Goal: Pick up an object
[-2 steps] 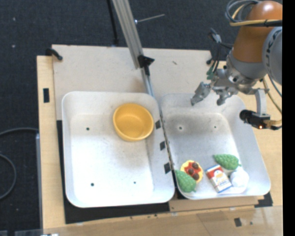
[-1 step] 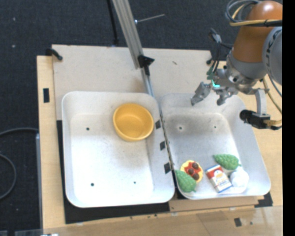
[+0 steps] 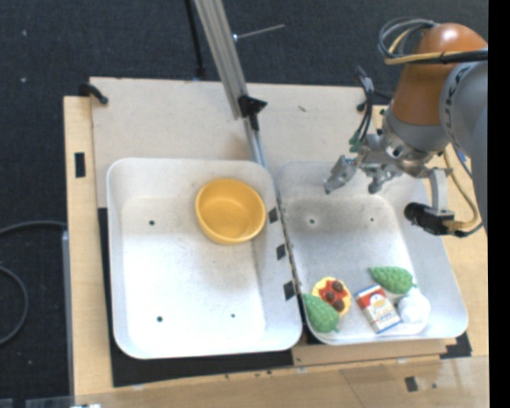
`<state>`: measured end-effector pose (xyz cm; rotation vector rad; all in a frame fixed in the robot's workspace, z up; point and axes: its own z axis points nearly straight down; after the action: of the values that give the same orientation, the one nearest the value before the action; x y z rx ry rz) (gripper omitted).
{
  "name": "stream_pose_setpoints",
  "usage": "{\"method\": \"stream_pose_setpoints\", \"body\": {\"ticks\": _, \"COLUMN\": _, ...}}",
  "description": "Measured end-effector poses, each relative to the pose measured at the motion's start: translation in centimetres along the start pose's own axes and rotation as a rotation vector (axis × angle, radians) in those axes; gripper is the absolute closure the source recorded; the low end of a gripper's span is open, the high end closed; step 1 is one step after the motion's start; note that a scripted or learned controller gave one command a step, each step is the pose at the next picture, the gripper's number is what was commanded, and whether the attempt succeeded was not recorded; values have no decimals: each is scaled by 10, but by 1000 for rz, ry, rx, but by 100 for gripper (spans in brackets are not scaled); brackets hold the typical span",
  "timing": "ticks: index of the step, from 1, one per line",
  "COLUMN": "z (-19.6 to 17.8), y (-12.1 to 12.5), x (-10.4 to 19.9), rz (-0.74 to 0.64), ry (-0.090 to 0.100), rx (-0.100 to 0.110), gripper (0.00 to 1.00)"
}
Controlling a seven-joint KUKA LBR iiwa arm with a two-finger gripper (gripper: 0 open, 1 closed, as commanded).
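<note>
My end effector (image 3: pixel 357 179) hangs open and empty over the right bin's (image 3: pixel 348 228) far end, so I should descend squarely onto the red-and-white carton (image 3: pixel 378 307)

A yellow bowl (image 3: pixel 230 210) sits upright in the left bin (image 3: pixel 136 313), near its far right corner, its mouth facing up. The remaining things crowd the near edge of the right bin (image 3: pixel 425 253): a small yellow piece with red spots (image 3: pixel 332 292) touching a green knobbly item (image 3: pixel 322 315) at the bin's near left corner, a red and white box (image 3: pixel 378 308) lying flat just beside them, a second green leafy item (image 3: pixel 392 278) just beyond the box, and a white rounded object (its form is hard to tell) (image 3: pixel 414 308) against the box's right side.
</note>
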<state>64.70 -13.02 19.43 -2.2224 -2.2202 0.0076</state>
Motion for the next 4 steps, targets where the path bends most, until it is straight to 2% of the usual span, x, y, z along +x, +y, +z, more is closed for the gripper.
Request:
{"method": "stream_pose_setpoints", "body": {"ticks": 1, "z": 61, "y": 3, "x": 3, "rz": -2, "ry": 0, "rx": 1, "gripper": 0}}
{"method": "stream_pose_setpoints", "body": {"ticks": 2, "z": 95, "y": 3, "x": 2, "rz": 1, "ry": 0, "rx": 0, "gripper": 0}}
{"method": "stream_pose_setpoints", "body": {"ticks": 3, "z": 81, "y": 5, "x": 1, "rz": 2, "ry": 0, "rx": -8, "gripper": 100}}
{"method": "stream_pose_setpoints", "body": {"ticks": 4, "z": 35, "y": 5, "x": -7, "rz": -2, "ry": 3, "rx": -9, "gripper": 100}}
